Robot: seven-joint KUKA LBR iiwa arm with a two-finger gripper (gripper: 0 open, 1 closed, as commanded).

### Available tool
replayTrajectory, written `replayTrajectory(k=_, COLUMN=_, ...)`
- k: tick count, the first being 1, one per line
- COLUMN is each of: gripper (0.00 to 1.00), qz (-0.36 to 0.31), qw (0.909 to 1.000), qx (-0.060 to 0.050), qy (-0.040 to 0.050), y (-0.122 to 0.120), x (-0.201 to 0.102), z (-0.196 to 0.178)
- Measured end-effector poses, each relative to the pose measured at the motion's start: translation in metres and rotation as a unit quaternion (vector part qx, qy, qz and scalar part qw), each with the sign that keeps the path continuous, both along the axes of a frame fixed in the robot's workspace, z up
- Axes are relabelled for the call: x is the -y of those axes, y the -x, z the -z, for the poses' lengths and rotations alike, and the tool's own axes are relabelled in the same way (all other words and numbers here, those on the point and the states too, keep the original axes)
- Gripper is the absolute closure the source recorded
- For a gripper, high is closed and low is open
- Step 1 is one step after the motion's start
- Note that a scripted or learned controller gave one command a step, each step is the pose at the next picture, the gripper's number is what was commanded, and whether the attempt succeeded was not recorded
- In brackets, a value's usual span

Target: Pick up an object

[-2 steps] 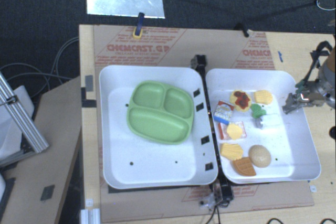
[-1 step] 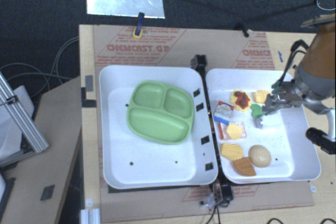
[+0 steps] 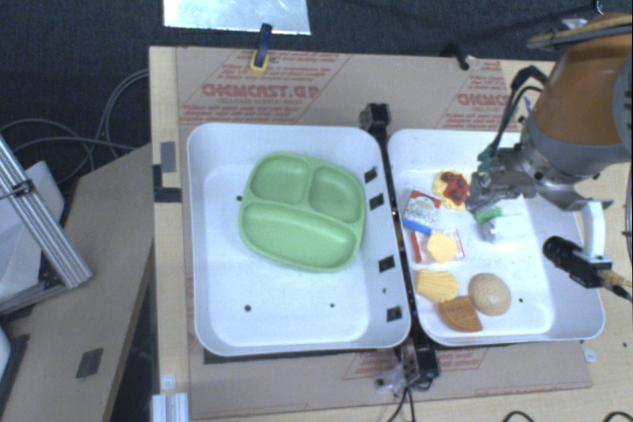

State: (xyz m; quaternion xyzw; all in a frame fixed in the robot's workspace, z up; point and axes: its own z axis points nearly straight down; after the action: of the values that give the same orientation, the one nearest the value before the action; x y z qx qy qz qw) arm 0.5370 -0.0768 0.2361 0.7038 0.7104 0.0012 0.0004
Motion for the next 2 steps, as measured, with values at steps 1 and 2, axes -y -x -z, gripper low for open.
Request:
replayTrajectory(k=1, gripper=1.0, qz=0.0, qw=1.0, qx=-0.001, qy=-0.0002, y=0.004, x=-0.054, z=-0.003)
replayTrajectory(k=2, gripper=1.0, qz=0.0, qw=1.0, qx=-0.001, qy=0.0, y=0.006, x=-0.107, z=0.007)
